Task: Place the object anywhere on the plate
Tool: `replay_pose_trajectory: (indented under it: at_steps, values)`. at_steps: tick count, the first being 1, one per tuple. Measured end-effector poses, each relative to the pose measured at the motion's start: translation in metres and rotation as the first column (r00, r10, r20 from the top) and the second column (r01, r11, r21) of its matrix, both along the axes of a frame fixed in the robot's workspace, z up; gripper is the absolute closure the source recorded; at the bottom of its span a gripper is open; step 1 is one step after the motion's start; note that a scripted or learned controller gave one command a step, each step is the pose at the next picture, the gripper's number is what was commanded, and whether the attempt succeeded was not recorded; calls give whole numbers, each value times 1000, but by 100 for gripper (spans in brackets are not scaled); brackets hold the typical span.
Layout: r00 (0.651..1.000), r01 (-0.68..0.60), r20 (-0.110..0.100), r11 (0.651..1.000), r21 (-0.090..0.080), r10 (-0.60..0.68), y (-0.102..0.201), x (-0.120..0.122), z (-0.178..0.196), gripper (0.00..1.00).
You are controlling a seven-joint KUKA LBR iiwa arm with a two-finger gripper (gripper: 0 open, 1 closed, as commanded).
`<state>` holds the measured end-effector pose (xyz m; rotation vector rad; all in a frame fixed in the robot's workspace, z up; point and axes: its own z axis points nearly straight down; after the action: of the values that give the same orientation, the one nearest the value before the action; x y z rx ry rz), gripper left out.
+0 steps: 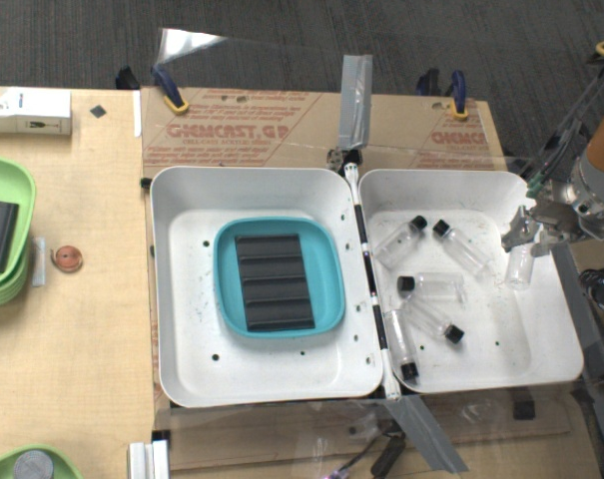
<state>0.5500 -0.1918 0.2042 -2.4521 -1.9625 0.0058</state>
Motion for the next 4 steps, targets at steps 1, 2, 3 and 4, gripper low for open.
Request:
replay_pose_trajectory:
  at_steps: [1,2,3,4]
  values:
    - [974,-229,1,974,3,229,69,-42,4,100]
    - [899,-437,1,899,3,437,140,-47,-7,100]
    - [780,-626,1,780,3,626,211,-72,2,100]
    - [780,-626,1,780,3,626,210,-72,2,0]
